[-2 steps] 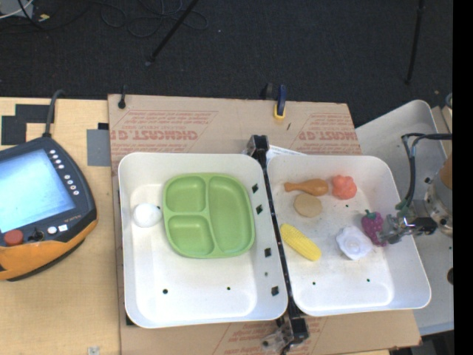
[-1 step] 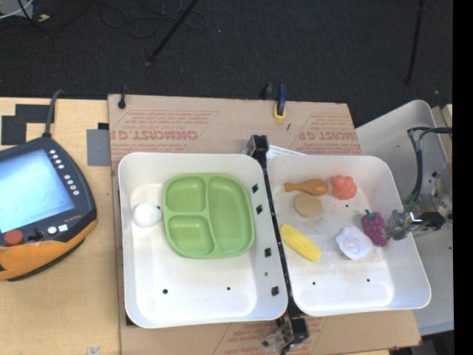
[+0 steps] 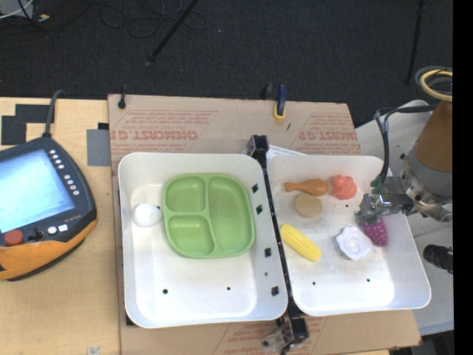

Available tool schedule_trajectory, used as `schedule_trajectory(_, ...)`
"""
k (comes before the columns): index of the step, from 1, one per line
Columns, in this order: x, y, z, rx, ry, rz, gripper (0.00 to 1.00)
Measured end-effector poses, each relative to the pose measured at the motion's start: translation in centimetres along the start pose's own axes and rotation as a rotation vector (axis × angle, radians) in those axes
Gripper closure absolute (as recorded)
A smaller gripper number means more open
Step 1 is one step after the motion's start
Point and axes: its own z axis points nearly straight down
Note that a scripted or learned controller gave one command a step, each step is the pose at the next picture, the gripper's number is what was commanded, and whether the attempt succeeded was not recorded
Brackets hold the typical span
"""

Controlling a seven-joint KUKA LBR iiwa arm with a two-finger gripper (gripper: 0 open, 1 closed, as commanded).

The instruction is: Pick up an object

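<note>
My gripper (image 3: 372, 211) hangs low over the right-hand shallow white bin (image 3: 399, 291), near that bin's right wall and toward the right edge of the bench (image 3: 44, 309). I cannot tell from this view how it is set. A small bunch of purple plastic grapes (image 3: 378, 232) lies directly under and just in front of it, seemingly touching the metal tip, though I cannot see anything clearly held.

Just beside the grapes, toward the bin's middle, sits a small white cup-like plastic piece (image 3: 353, 244). Further left, near the divider between the bins, a yellow plastic ear of corn (image 3: 301, 242) lies at a slant. Behind it rests a round tan plastic cookie-shaped piece (image 3: 308, 206), and behind that a brown plastic chicken drumstick (image 3: 306, 187) lies across the bin, its thick end just beside a pinkish-red rounded plastic fruit (image 3: 344, 187) near the bin's far wall.

The left-hand shallow white bin (image 3: 192, 294) holds a light green plastic tray with three compartments (image 3: 208, 215), lying flat in the middle. A small white ball (image 3: 146, 214) sits touching the tray's left rim, close to the bin's left wall.

On the bench's left edge, well apart from both bins, rests a grey and orange handheld control pendant with a lit screen (image 3: 37, 205). Brown printed cardboard (image 3: 185, 128) lies under the bins along the far side.
</note>
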Motion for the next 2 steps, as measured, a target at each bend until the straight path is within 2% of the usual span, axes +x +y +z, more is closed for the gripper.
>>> schedule_trajectory(1,3.9,2.0,-0.4,0.001,-0.001,0.003,1.0)
schedule_trajectory(2,9.5,3.6,0.1,0.002,-0.001,0.002,1.0)
